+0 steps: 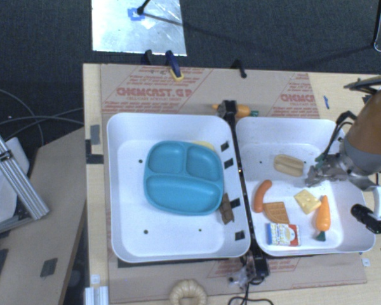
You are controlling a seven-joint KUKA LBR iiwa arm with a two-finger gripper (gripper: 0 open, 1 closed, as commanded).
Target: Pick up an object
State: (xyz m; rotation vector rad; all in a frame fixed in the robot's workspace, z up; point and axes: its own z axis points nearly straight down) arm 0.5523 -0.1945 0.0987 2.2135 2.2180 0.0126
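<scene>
Several light toy foods sit at right; the cheese wedge (307, 201) looks stiff, best pinched across its flat sides; the gripper (317, 172) spread I cannot tell.

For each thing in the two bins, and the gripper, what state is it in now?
Blue plate: lying flat in the left bin.
Bread roll: loose in the right bin.
Sausage: loose.
Toast: flat.
Cheese: loose.
Carrot: loose.
Small carton: lying flat.
Gripper: low in the right bin, holding nothing visible.
</scene>
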